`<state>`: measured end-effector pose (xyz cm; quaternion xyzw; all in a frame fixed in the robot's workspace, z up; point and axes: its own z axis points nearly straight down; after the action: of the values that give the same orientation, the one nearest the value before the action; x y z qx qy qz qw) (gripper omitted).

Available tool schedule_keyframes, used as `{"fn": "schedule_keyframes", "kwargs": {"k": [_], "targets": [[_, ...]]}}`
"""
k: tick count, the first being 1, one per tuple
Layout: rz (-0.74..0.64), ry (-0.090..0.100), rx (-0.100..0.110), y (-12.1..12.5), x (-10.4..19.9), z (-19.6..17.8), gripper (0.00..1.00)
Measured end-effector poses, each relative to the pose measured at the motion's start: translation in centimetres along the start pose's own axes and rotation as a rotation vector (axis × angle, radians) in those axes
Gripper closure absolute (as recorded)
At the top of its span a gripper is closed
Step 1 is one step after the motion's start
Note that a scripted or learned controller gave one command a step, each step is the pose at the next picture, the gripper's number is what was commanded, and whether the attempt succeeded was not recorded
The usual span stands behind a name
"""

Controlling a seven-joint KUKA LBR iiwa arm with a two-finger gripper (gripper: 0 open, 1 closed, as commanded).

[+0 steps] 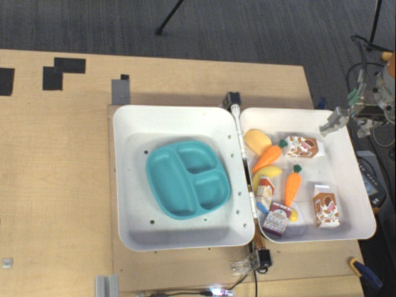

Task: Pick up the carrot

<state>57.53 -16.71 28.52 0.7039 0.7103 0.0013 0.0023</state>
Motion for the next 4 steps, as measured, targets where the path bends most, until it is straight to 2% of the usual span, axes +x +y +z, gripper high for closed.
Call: {"fn": "schedule_keyframes", "kwargs": {"k": [1,2,3,4], "targets": [[-0.056,0.004,0.003,-2.2,8.8,16.4,0.00],[0.224,0.002,0.000,1.5,7.3,19.9,0.00],[0.220,0.000,-0.004,1.7,7.3,18.7,1.00],[0.220,0.000,-0.004,1.7,7.3,18.7,0.00]]}}
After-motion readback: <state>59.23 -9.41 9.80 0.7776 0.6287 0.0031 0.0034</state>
